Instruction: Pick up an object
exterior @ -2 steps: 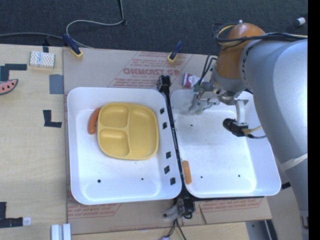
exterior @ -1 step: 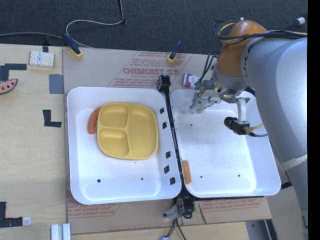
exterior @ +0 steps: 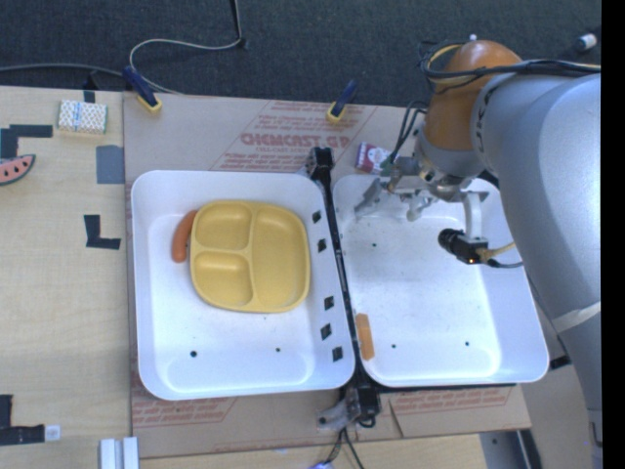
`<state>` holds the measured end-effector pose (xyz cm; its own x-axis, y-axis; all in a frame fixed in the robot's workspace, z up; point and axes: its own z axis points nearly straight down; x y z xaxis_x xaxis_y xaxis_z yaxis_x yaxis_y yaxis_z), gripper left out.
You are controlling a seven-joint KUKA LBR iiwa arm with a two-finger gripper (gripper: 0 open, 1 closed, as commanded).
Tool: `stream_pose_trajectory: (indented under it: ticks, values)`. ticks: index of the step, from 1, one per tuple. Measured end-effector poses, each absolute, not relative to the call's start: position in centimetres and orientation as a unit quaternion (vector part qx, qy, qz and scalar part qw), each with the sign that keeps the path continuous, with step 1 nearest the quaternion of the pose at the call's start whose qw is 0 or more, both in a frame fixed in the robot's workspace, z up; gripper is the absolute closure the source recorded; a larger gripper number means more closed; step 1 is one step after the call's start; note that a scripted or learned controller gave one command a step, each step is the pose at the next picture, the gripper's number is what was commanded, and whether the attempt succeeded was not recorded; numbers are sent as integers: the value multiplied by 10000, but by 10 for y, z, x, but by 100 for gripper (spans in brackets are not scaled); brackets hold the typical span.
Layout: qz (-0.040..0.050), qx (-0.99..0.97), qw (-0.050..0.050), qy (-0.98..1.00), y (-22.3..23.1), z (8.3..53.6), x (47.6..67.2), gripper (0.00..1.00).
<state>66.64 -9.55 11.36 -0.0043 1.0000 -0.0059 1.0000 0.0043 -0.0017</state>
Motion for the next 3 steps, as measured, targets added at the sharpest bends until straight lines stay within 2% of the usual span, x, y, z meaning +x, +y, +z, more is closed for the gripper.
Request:
stream_pose_trajectory:
  ticks: [1,2,3]
  values:
    - [-7,7065,9,7077,-94,85,654,0]
    - [-3,7062,15,7080,-94,95,655,100]
    - [-4,7062,16,7081,-94,95,655,0]
